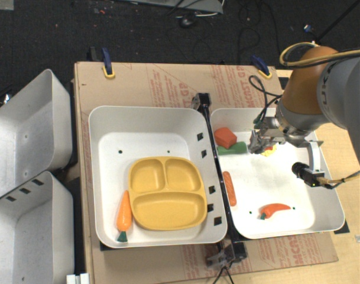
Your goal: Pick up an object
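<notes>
You see the grey arm with its orange band reaching in from the right, its two-finger gripper (263,142) low over the back of the right shallow white bin (327,218). You cannot tell how it is set or whether it has hold of anything. A small yellow object (269,152) shows just beneath it. Just to its left lie an orange-red block (225,137) and a flat green piece (235,148). An orange sausage-shaped toy (229,187) lies along that bin's left wall, and an orange-red pepper toy (273,209) sits near the front. In the left white bin (106,158) you have a yellow divided plastic tray (166,192) with an orange carrot toy (124,213) beside its left edge.
</notes>
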Motion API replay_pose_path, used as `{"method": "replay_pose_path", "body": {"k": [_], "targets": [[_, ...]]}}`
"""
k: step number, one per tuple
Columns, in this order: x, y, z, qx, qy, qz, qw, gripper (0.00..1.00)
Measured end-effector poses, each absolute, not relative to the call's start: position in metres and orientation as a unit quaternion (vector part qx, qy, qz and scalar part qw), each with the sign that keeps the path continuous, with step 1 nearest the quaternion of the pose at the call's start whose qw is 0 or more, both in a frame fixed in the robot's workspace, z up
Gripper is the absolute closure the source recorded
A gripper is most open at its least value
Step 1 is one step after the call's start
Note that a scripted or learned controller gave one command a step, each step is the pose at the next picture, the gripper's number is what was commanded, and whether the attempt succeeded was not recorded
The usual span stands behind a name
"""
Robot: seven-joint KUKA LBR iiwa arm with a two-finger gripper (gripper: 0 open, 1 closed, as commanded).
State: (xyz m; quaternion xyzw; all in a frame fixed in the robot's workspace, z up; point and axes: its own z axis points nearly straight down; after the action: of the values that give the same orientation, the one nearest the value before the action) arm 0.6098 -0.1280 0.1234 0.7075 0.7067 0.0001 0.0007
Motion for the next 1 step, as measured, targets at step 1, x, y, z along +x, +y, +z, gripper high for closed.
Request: {"method": "replay_pose_path", "body": {"k": [1], "targets": [[0.6196,-0.1281,0.1831,0.706,0.708,0.0018,0.003,1.00]]}}
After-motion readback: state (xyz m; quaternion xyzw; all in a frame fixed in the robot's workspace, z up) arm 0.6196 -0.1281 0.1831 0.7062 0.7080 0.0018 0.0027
